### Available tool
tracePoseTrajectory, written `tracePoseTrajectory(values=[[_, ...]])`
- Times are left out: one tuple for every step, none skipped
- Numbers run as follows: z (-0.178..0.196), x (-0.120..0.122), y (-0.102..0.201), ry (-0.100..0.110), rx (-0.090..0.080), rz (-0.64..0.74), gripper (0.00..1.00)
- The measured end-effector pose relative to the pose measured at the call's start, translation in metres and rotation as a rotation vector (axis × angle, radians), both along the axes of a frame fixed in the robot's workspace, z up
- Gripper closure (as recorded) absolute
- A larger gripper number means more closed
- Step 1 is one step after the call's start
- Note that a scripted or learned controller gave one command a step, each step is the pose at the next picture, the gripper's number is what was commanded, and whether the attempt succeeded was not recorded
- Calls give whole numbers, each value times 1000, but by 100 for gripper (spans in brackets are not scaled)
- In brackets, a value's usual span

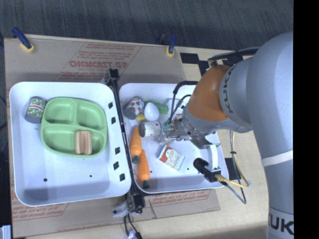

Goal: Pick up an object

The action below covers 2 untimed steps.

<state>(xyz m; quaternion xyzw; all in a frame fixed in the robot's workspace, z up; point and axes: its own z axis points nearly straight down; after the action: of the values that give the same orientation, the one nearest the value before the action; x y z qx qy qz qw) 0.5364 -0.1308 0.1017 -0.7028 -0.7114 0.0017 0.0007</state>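
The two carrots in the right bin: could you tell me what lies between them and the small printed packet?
In the camera view, bare white bin floor separates the carrots from the printed packet; nothing lies in that stretch.

**Setting: worktop and surrounding floor**

Oblique overhead view. A dark grey carpeted floor (124, 9) with a fine ribbed texture fills the upper part. Below it lies the worktop (249, 148), pale wood-toned at right, covered by a sheet of brown cardboard (99, 59) printed with red lettering. Blue-and-yellow clamps (22, 39) (171, 46) grip the cardboard's far edge at left and centre. A black-and-white checker marker (192, 59) sits by the far right corner. Lighting is even and diffuse, with soft shadows.
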Motion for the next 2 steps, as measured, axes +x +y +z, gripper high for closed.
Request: tracePoseTrajectory(values=[[154,-31,-42,-7,-2,-8,100],[153,-31,-42,-6,-1,-7,0]])
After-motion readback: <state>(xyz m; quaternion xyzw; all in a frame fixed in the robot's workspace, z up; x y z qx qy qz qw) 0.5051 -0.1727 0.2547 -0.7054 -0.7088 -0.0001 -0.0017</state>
